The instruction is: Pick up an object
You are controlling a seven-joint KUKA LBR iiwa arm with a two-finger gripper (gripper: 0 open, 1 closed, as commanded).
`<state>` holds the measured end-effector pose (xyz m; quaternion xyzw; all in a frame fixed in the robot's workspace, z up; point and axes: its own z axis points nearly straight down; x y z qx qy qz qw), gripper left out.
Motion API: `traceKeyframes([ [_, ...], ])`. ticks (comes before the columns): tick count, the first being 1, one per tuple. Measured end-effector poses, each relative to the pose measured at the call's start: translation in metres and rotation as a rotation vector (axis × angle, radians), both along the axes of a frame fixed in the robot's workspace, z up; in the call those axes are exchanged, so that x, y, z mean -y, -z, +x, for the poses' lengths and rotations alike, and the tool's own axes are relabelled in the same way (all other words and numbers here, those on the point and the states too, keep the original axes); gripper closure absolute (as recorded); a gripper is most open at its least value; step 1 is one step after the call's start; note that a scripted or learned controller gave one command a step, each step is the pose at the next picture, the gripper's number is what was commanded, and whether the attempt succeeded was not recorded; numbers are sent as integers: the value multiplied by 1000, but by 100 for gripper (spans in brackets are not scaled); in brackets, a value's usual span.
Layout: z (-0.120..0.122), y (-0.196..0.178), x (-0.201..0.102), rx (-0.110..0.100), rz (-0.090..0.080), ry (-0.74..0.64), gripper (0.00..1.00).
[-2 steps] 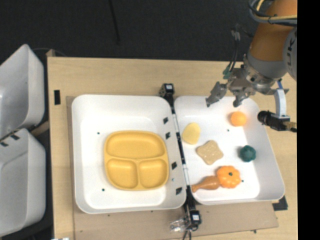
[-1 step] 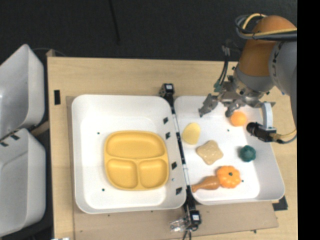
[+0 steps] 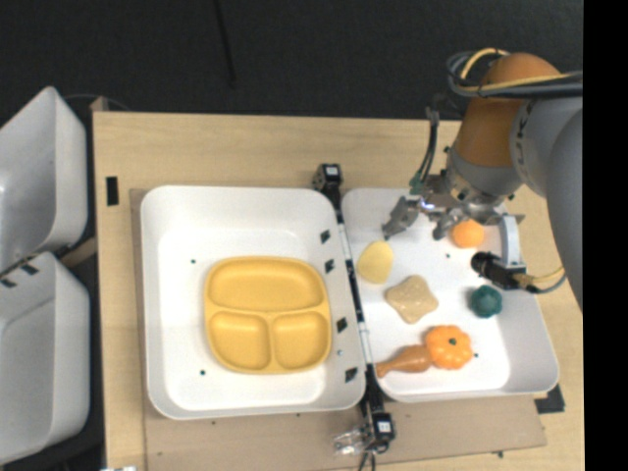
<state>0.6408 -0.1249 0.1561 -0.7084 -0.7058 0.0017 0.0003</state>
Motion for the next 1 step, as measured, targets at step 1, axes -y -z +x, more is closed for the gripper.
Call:
traceKeyframes([
  [1,-1,53,1,0,0,1,0],
])
